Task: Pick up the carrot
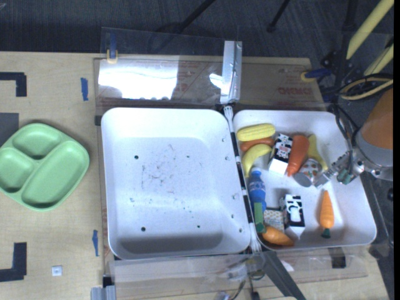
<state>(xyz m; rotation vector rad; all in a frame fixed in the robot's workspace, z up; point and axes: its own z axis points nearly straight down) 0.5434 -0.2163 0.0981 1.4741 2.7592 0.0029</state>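
Surface [56,80] layout, left to right: a green divided plate [41,165] sits at the far left, well apart from the bins. The left bin [119,130] follows. The right bin [359,220] holds the clutter: a corn cob [255,131], a banana [249,158], a blue bottle [257,191], two black-and-white cartons [282,147] [293,209], and a long orange object [297,154] leaning in the upper middle.

The carrot [325,210] lies toward the right side of the right bin, near its front edge and clear of the other items. Its long axis runs roughly front to back, thick orange end away from the camera and dark stem tip toward the front wall.

The claw [337,172] hangs just above and slightly right of the carrot's thick end, close to a grey cylinder [304,179]. Whether it is spread or closed cannot be determined; nothing is visibly held.

Judgement: the pending move is a short travel toward the bin front, with the closing direction set across the carrot's long axis.
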